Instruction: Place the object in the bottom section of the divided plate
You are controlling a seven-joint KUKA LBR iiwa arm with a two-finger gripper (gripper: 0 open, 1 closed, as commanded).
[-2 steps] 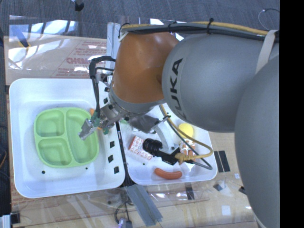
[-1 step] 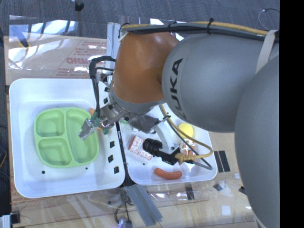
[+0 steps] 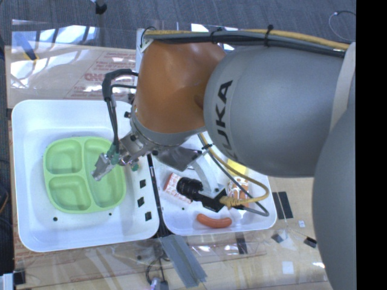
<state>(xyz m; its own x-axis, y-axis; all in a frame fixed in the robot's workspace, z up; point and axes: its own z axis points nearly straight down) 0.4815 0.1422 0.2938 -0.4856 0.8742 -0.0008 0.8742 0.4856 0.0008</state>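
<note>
The light green divided plate (image 3: 72, 183) lies in the left white bin (image 3: 27, 162), with three sections. My gripper (image 3: 104, 167) hangs low over the plate's right-hand section, tilted down to the left. The big grey and orange arm above it hides much of the bench. A small dark green bit (image 3: 113, 157) shows at the gripper's tip; I cannot tell whether it is a held object. In the right bin (image 3: 266, 219) lie an orange-red sausage (image 3: 213, 222) near the front wall and a red and white packet (image 3: 173, 186) at the left.
A small orange and white item (image 3: 239, 190) sits in the right bin behind the sausage. The wall between the two bins (image 3: 152, 192) runs just right of the gripper. Clear plastic sheeting covers the bench around the bins.
</note>
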